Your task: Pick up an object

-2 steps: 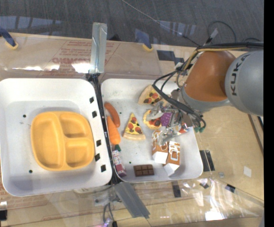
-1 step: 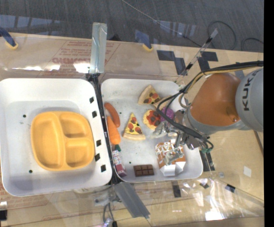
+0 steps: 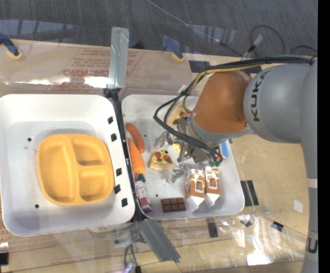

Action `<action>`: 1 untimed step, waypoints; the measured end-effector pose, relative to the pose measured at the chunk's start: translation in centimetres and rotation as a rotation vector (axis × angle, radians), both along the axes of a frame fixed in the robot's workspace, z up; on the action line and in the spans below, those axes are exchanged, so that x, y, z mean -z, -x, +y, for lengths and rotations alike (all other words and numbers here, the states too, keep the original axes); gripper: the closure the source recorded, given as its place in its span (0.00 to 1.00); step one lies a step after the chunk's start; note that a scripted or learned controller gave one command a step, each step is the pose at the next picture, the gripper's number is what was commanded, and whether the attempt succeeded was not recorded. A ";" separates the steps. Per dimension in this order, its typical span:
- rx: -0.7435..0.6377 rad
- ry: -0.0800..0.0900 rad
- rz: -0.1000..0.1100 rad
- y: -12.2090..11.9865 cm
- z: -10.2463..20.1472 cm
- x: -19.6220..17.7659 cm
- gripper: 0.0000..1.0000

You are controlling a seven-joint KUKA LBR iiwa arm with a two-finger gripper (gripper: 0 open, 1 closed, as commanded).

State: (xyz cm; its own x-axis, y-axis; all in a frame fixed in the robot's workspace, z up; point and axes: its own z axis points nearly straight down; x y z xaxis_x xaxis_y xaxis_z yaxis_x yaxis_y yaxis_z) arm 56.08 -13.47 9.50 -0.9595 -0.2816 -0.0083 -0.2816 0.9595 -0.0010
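Note:
The right bin holds several small items. A pizza slice toy lies near its middle. An orange carrot and a reddish sausage lie along its left wall. A chocolate bar and a small dark bottle sit at the front. Two brown-and-white cartons stand at the front right. My gripper hangs low over the middle of this bin, just right of the pizza slice and above the cartons. The orange wrist band hides the bin's back right part.
The left bin holds a yellow divided plate. A blue item peeks out beside the wrist at the right wall. Cables loop around the wrist over the right bin's back. Taped cardboard surrounds both bins.

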 end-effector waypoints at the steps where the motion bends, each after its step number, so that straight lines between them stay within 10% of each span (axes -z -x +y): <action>1: -0.049 0.001 0.007 6.7 -5.9 0.2 0.00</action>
